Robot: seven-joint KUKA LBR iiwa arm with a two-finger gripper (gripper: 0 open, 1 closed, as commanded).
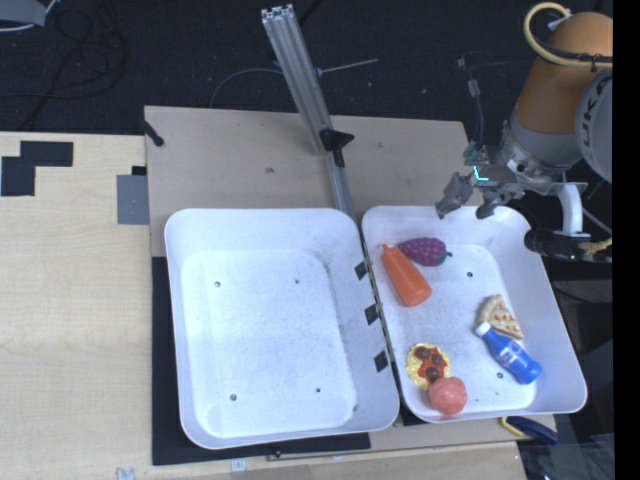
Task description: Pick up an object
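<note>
The right bin (548,298) holds several toy foods: a purple grape bunch (424,251), an orange carrot-like piece (405,275), a pizza slice (500,317), a blue bottle (511,356), a yellow round piece with red spots (428,362) and a red ball (448,395). My gripper (471,200) hangs above the bin's far edge, up and to the right of the grapes. Its two dark fingers are spread apart with nothing between them.
The left bin (200,268) lies beside the right one, joined by black clips along the shared edge. A slanted aluminium rail (305,83) rises behind the bins. The arm's grey and orange body (560,88) fills the upper right.
</note>
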